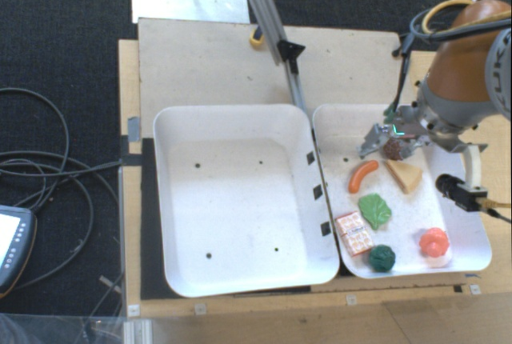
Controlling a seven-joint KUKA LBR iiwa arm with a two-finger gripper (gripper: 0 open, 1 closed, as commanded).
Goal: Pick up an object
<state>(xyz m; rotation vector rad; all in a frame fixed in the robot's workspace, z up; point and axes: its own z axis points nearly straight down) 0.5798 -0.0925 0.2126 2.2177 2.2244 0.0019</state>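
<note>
Brown round object [394, 149] sits at the back of the right bin [478, 254], under the gripper [390, 144]; fingers seem to straddle it, but whether they pinch it or stand spread I cannot tell. Risks: the round shape could roll out of the grip, or the lift could knock the cheese wedge [404, 175] and orange sausage [363, 174] just beside it. Lettuce leaf [374, 210], cracker box [354, 233], green ball [382, 258], red tomato [434, 243] lie nearer the front, apart. Left bin [168, 126] alongside.

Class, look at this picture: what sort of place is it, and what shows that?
Probably a robotics lab: a robot arm reaches over two white bins on a bench, toy foods such as a sausage inside one, cables on carpet.
</note>
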